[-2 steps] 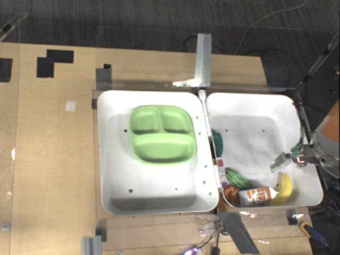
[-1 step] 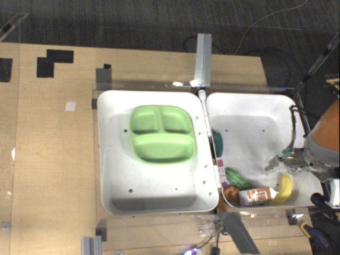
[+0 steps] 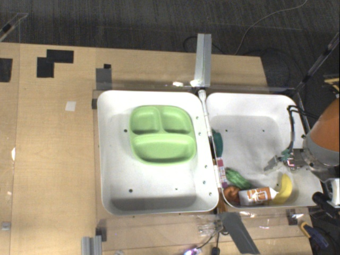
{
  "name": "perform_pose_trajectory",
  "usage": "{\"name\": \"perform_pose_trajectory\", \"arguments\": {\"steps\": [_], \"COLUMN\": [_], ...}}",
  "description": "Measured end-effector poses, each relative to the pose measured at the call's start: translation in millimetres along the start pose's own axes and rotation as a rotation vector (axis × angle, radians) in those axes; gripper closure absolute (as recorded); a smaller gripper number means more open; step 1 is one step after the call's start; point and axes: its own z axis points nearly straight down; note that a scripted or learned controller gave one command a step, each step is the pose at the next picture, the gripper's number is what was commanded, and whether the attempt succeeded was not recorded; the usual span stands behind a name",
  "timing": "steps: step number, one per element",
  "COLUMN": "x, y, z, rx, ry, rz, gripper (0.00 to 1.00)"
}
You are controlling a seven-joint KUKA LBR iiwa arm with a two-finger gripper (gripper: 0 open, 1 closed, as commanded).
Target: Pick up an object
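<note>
The hand (image 3: pixel 280 161) (can't tell its grip) hovers above the banana (image 3: pixel 285 188); crowded bottle (image 3: pixel 257 196) could spoil a grab.

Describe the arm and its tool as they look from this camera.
The arm enters at the right edge: a rounded orange band above a grey wrist section. The tool is small, metallic grey, with a teal-green accent near its tip. A thin black cable loops up beside it along the right bin's wall.
</note>
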Motion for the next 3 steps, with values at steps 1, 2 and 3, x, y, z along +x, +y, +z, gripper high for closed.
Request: {"name": "perform_pose_trajectory", "arguments": {"steps": [1, 2, 3], "x": [-2.4, 7.6, -2.9], "y": [-2.2, -1.7, -1.4], "z": [-22.2, -1.2, -66.4], "rx": [0.009, 0.007, 0.009], "ry": [0.006, 0.005, 0.005], "rz": [-0.129, -0.197, -0.049], "gripper": [0.0, 0.0, 0.0]}}
